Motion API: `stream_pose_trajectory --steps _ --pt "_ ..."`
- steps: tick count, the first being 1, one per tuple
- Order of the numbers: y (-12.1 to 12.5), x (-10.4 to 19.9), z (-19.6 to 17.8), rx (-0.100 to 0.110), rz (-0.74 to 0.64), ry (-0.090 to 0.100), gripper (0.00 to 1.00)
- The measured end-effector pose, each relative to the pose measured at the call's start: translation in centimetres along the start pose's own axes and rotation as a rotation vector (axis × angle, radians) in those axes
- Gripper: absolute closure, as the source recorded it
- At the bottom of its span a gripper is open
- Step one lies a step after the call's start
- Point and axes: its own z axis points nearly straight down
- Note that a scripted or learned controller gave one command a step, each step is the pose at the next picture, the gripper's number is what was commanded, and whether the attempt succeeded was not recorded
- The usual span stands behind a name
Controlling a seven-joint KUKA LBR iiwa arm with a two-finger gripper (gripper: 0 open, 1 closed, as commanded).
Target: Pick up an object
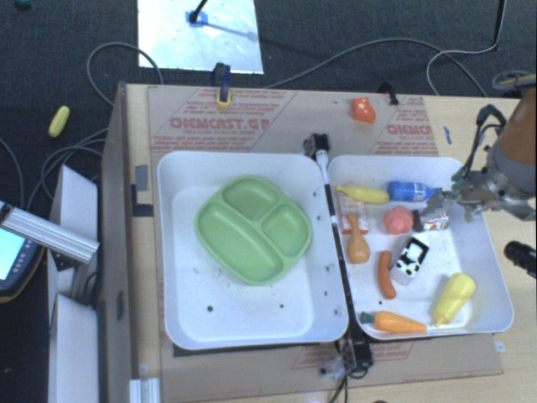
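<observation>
Green divided plate (253,229) fills the left bin (180,309). Toy foods crowd the right bin (495,309): banana (363,194), blue bottle (411,191), pink ball (399,220), carrot (396,321). Pincer (446,200) hangs beside the bottle; its grip is unclear.

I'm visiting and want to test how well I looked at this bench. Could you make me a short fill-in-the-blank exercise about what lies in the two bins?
1. The green divided plate lies in the ____ bin.
2. The carrot lies along the right bin's ____ edge.
3. The blue bottle lies just right of a ____ banana.
4. The claw reaches over the right bin from the ____ side of the view.

Missing words: left; near (bottom); yellow; right
</observation>
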Motion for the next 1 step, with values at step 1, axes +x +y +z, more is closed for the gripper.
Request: stream_pose_trajectory --steps 1 --pt "-2.59 2.32 11.59 -0.001 0.001 0.000 0.00"
